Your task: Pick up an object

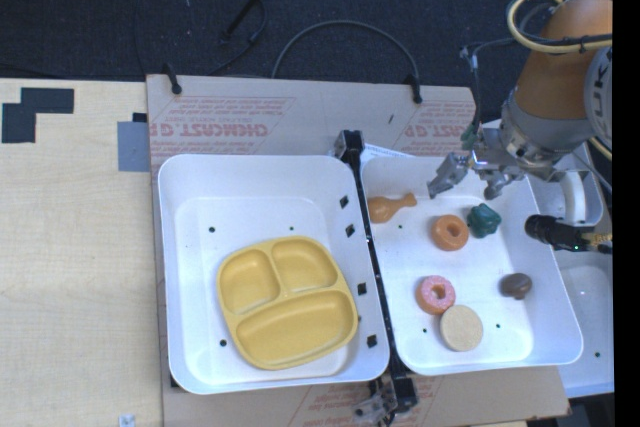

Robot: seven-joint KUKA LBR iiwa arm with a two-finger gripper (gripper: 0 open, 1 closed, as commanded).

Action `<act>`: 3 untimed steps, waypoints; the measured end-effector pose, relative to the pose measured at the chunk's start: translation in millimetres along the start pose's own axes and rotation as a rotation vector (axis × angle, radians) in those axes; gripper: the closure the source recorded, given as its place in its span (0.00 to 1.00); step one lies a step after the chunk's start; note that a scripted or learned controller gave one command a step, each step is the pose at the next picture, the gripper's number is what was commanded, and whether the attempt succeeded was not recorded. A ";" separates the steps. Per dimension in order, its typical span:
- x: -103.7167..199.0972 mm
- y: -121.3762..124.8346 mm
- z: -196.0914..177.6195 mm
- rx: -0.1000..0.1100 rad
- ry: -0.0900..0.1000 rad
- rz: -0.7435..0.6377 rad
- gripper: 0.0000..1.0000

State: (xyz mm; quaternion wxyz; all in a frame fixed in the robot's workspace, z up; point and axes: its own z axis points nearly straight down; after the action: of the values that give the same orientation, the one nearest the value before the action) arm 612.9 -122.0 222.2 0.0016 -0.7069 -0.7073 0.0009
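Your arm [560, 65] reached in from three o'clock, its orange band high at the upper right and the grey wrist angled down toward the far edge of the right bin [560, 335]. The gripper [470, 177] hung over that bin's far rim, at roughly twelve o'clock of the bin. Its two fingers were spread apart, one toward nine o'clock and one toward five, and nothing sat between them.

You had two white bins side by side on a cardboard sheet [300, 120]. The left bin [200, 185] held one yellow sectioned tray [288, 301] with three compartments, lying toward the bin's six o'clock.

The right bin held six loose objects, any of them a candidate for picking. One orange drumstick-shaped toy [390, 206] lay at ten o'clock, near the divider. One orange ring doughnut [450, 233] sat near the centre, with one dark green lump [484, 219] just beside it at two o'clock of it, below the gripper. One pink frosted doughnut [436, 294] lay toward six o'clock, and one pale tan round disc [462, 327] sat just beside it at five o'clock of it. One small brown lump [516, 286] lay at four o'clock, apart from the others.

The cardboard carried red print, seen upside down and mirrored from your side; I could not read it with confidence.
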 end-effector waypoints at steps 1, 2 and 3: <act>-0.8 9.5 51.6 0.003 0.000 0.000 0.00; 7.4 13.9 101.1 0.002 0.000 -0.002 0.00; 5.3 20.7 125.8 -0.025 -0.011 -0.002 0.00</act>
State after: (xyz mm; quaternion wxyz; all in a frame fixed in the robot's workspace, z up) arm 633.2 -116.6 96.4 -0.0112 -0.7060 -0.7081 -0.0043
